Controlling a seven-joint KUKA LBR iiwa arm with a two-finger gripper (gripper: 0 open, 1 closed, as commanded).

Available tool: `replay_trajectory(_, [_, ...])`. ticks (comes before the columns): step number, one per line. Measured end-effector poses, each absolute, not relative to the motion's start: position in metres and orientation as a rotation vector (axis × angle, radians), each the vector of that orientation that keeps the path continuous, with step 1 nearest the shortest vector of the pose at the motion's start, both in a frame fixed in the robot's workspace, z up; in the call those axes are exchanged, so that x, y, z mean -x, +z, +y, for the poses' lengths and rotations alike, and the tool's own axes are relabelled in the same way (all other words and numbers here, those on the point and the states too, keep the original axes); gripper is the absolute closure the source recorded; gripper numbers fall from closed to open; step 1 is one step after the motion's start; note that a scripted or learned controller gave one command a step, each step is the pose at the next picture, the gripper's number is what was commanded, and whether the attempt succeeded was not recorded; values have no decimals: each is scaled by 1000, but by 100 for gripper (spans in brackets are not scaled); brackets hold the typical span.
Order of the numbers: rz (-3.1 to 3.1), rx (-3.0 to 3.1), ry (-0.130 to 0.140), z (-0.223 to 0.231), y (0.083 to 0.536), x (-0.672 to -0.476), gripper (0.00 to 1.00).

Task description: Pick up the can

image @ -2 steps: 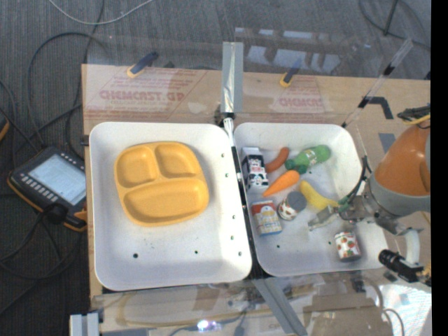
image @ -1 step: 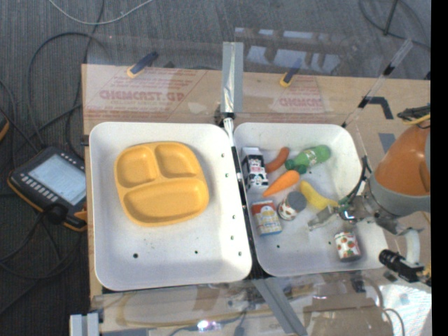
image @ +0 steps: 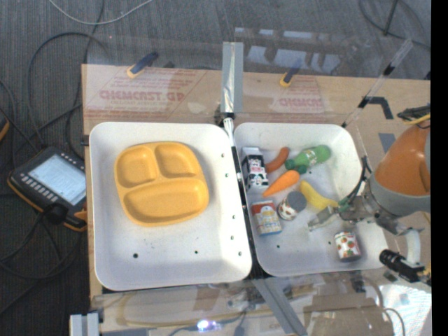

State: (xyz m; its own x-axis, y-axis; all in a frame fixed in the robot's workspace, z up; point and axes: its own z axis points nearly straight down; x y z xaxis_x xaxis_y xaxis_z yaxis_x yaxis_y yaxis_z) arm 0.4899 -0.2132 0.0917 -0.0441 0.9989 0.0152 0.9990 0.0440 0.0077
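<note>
Can (image: 346,245) is seen lying at the right bin's (image: 276,261) five o'clock corner, apart from the toy food clustered toward twelve. Gripper (image: 329,215) is poised just beside it at ten o'clock, seemingly staged for approach; finger state cannot be told.

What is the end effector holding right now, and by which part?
Nothing that can be seen. The end effector hangs over the right bin beside the banana, and the can lies apart from it on the bin floor.
</note>
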Motion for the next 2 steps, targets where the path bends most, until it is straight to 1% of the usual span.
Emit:
replay_trajectory(1, [-2298,2132,-18,-214,94,-488,0])
replay_trajectory(2, [-2219,2231,-22,-209,92,-491,0])
